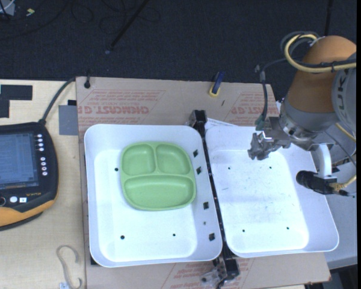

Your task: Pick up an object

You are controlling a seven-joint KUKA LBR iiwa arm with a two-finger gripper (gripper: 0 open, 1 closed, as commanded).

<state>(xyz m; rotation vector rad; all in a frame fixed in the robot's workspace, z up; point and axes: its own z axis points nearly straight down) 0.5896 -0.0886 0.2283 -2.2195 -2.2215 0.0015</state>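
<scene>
In the camera view, the gripper (260,147) hangs over the upper part of the right bin (325,236), with the grey arm (316,104) and its orange band reaching in behind it. At this size and angle I cannot tell whether the tool is released or clenched; nothing is seen between its tips.

The only object to pick is the green divided plate (157,176), which lies flat in the left bin (102,233), well apart from the tool, across the central divider (206,179) and somewhat nearer the camera than the tool. It sits in the upper middle of that bin, its two smaller compartments on the far side and one long compartment on the near side.

It looks like moulded plastic: probably light, stiff, smooth and rather slippery, not fragile. Lying flat, it offers little to pinch. The likeliest holds are the raised outer rim, or one of the ridges between compartments, taken from above.
</scene>
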